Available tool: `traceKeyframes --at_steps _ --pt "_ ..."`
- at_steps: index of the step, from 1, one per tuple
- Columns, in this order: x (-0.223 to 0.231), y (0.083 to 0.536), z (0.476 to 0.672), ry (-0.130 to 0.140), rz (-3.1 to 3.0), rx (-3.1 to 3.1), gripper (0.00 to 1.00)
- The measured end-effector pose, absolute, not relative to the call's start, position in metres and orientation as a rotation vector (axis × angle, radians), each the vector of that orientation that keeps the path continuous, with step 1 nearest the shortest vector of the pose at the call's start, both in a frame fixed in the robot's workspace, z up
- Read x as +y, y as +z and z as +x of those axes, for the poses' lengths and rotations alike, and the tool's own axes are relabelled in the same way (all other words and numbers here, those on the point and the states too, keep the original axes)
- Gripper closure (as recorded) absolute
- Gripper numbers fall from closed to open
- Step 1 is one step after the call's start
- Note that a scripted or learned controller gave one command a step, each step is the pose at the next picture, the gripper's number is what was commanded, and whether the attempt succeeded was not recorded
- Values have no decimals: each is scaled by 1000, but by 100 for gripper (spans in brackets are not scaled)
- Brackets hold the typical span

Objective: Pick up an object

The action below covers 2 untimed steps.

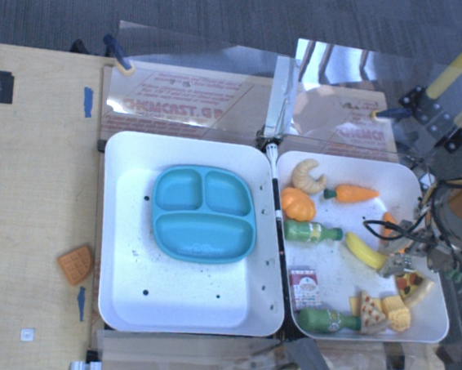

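1. Two white bins side by side mid-frame: left bin (113, 291), right bin (429, 328).
2. Left bin holds a blue divided plate (204, 214), three compartments, lying flat in the bin's upper middle.
3. Right bin holds the toy food. Croissant (307, 176) at upper left, orange fruit (298, 204) just below it and touching.
4. Carrot (353, 194) lies right of the croissant, pointing toward the frame's right.
5. Upper green bottle (311, 232) lies on its side below the orange fruit, near the bin's left wall.
6. Banana (364, 251) lies right of that bottle, tilted, mid-bin.
7. Red-and-white carton (305, 288) lies below the upper bottle; lower green bottle (328, 319) on its side by the bottom rim.
8. Pizza slice (372, 311) just right of the lower bottle, yellow corn piece (396, 314) beside it, another pizza-like piece (412, 285) above toward the right wall.
9. Gripper (399, 262) is low at the right side of the right bin, just right of the banana's end, with cables around it; can't tell how wide the jaws stand, and nothing is clearly seen between them.
10. Outside the bins: waffle piece (76, 263) on the bench left of the left bin.
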State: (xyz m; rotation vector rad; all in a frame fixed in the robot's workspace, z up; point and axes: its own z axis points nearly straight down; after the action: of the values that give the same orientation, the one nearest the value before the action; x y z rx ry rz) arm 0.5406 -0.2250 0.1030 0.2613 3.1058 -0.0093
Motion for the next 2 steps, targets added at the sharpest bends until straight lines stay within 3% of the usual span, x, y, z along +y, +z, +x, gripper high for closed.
traceKeyframes --at_steps 1,2 --pt "-159 220 563 0 347 3102 100" --pt "-161 213 559 0 356 3114 0"
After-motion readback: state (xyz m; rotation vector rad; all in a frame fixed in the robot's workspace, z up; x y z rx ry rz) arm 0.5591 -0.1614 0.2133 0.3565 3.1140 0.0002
